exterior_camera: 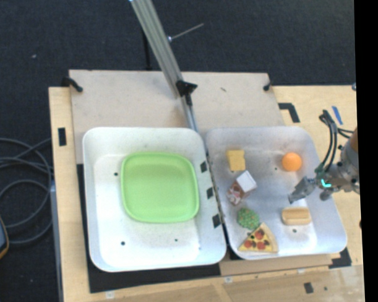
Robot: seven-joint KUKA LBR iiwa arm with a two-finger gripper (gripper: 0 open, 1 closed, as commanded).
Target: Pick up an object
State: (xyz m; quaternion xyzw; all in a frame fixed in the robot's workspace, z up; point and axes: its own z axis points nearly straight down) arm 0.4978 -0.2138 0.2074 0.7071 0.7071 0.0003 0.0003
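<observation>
Overall: two shallow white bins sit side by side on the pale wooden counter [67, 201].
Left bin [99, 243]: it carries one square light-green plastic plate [159, 187].
Right bin [328, 226]: it carries every candidate for the pick-up.
Candidates: a yellow cheese-like block [236, 159], an orange ball [291, 161], a small white and brown box [242, 187], a green broccoli-like piece [247, 218], a toy pizza slice [259, 239] and a tan bread-like block [296, 216].
Gripper [309, 189]: it hangs over the right side of the right bin, between the orange ball and the tan block, just above the latter.
Jaws: two dark fingers seem to stand apart with nothing between them, though the view is coarse.
Step in hand: probably the approach to the tan block, the nearest item.
Doing it well: centre the jaws over the block, turn them across its short side, lower them straight to the bin floor, then close.
Risk: an off-centre descent may push the block towards the bin wall.
Cut off: the arm and wrist [344, 173] run out at the right edge.
Hard to make out: fingertip height above the floor; the markings on the small box.
</observation>
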